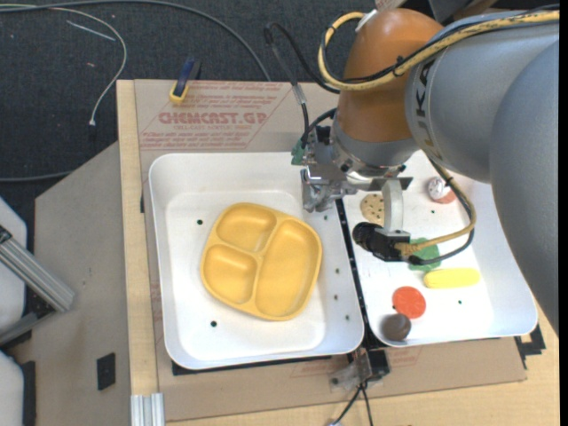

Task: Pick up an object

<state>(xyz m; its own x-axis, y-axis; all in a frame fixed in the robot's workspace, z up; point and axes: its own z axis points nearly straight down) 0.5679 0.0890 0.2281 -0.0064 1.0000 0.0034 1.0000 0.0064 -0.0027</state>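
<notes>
My gripper (317,199) hangs over the rim between the two bins, just past the far right corner of a yellow divided plate (262,260) that lies in the left bin (177,238). Nothing shows in its grasp. In the right bin (497,313) lie a tan round cracker with holes (373,206), a small red and white piece (437,190), a green piece (429,256), a yellow oblong piece (453,279), an orange-red disc (408,302) and a dark grey round piece (396,327). The arm covers much of the right bin's far side.
The bins rest on a cardboard sheet (213,114) with red print. A blue and yellow clip (185,77) sits at its far edge. Cables run over the dark floor at the back, and a metal rail (31,273) lies at the left.
</notes>
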